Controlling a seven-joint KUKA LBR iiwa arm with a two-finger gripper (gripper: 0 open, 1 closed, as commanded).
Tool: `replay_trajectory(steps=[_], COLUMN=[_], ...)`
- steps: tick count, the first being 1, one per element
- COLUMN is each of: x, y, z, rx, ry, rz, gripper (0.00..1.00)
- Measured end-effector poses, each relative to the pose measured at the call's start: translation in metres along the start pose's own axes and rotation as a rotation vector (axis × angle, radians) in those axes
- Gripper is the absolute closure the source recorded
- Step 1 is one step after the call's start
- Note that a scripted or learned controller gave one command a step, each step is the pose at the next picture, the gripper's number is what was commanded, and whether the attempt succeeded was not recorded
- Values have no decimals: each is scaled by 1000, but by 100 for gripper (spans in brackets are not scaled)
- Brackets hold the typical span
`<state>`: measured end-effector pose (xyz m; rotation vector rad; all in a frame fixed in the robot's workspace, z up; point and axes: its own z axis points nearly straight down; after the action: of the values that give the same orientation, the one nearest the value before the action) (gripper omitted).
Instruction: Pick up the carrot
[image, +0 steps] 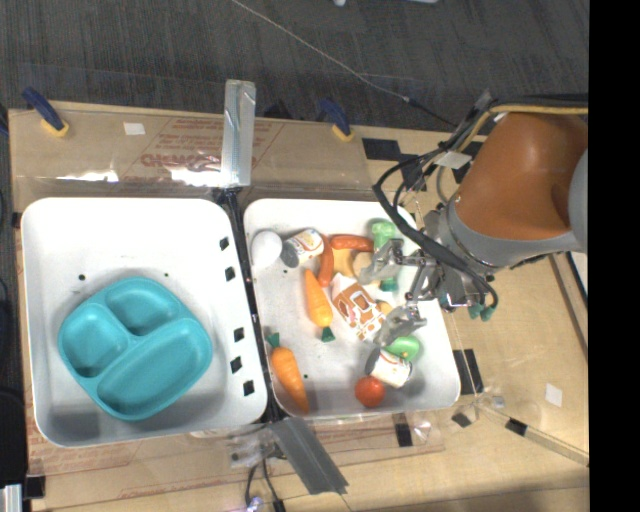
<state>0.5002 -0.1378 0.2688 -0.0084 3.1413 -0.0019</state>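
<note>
Near the front-left corner of the right bin (440, 372) lies a carrot (289, 378), green top pointing up-left, close against the dividing wall; a second carrot (318, 300) lies higher up toward the bin's middle, just beside a patterned orange-and-white packet (359, 307). Around them sit a white egg (266, 247), a sausage (349, 242), a red tomato (370, 391) and a small white cup (392, 369). Over the bin's right side the gripper (393, 297) hangs with fingers spread apart and holding nothing, while the left bin (40, 330) carries a teal divided plate (135, 345).
</note>
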Motion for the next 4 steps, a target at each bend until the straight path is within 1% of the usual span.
replay_trajectory(steps=[1, 2, 3, 4], x=[17, -69, -71, -68], y=[28, 17, 18, 75], z=[119, 179, 167, 73], rx=[-4, -2, -1, -1], ry=[9, 3, -2, -8], rz=[-24, 10, 1, -159], gripper=[0, 0, 100, 100])
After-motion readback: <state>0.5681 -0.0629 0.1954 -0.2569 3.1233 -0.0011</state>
